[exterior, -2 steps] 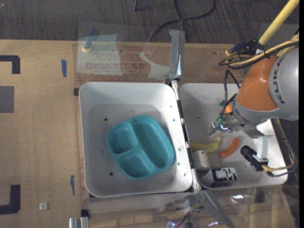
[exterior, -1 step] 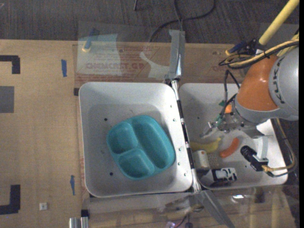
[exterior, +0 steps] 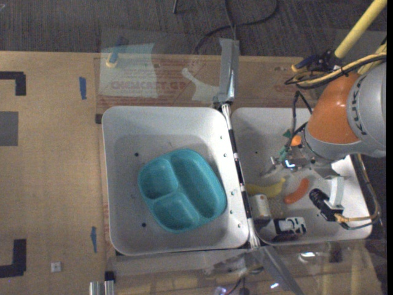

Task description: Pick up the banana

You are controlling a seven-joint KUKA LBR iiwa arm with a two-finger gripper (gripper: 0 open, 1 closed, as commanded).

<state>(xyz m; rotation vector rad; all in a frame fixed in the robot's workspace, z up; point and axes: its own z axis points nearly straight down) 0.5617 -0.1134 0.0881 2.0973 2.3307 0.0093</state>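
We're at the reach-in step – gripper (exterior: 288,160) hangs just above the banana (exterior: 271,187) in the right bin (exterior: 258,121), nothing held. Can't tell its state. Next we go down & grab.

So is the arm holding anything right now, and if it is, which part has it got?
It cannot be told. The end effector is low in the right bin, just above the banana, but the view is too small and cluttered to show a hold.
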